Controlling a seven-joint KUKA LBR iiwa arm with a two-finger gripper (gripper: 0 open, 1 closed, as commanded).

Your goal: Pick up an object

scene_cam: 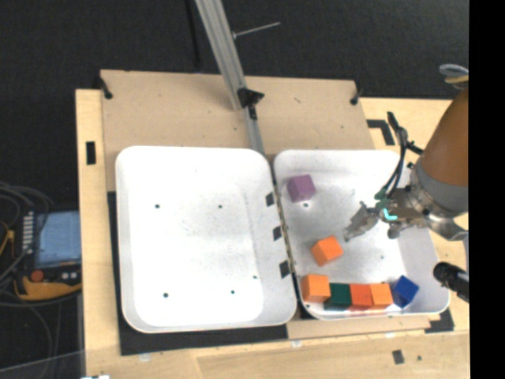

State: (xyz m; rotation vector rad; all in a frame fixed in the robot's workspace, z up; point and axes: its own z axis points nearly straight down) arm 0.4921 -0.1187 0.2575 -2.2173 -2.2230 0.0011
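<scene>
Seven small blocks lie in the right-hand shallow white bin (357, 164), and the two-finger gripper (357, 224) hangs over the middle of that bin, reaching in from the right of the frame. Its thin fingers look slightly spread and point down-left, with nothing between them.

Nearest to the tips is a lone orange cube (327, 249), lying just below and to the left of them in the frame, apart from the fingers and not touching anything else. It sits turned at a slant to the bin's walls, so my guess is that the gripper would have to drop a little further down-left and line its fingers across two opposite faces to take it.

A pale purple cube (300, 186) sits near the bin's upper left corner, well apart from the gripper and clear of any path to the orange one.

Along the bin's lower wall runs a tight row: a larger orange block (317, 287), a dark green block (340, 295), two more orange blocks (371, 295) and a blue block (405, 290) at the right end. These touch each other and hug the wall, which would probably leave little room for fingers. The left-hand white bin (142, 164) sits alongside.
</scene>
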